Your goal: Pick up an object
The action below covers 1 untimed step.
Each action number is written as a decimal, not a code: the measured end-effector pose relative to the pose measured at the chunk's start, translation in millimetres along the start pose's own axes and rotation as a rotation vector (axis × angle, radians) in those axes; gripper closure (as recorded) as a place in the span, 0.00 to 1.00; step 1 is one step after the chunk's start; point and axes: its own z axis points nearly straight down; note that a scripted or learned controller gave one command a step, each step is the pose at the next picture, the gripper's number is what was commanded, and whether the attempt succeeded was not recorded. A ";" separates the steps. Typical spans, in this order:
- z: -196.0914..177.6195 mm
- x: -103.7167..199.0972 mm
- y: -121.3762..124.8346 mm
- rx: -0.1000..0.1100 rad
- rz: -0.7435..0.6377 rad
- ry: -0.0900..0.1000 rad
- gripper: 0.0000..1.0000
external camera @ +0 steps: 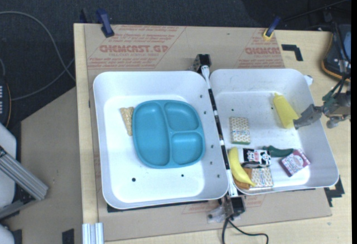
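Note:
The right bin [262, 84] holds several small items. A yellow block [283, 110] lies near its back right, and a speckled packet [240, 130] rests at its middle left. Along the front sit a banana [238, 169], a black-and-white packet [256, 156], a green piece [280, 152], a pink packet [294, 162] and a tan cracker pack [263, 177]. My gripper [321, 116] hangs over the bin's right rim, just right of the yellow block and apart from it, with nothing visibly held.
The left bin [111, 87] carries a blue three-compartment plate [167, 132] with a tan cracker [127, 118] poking out at its left. A black clip [202, 62] joins the bins at the back. Cables and dark gear [334, 59] crowd the bench's right edge.

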 end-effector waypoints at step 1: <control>64.9 -24.4 81.2 -0.001 -0.001 0.000 0.00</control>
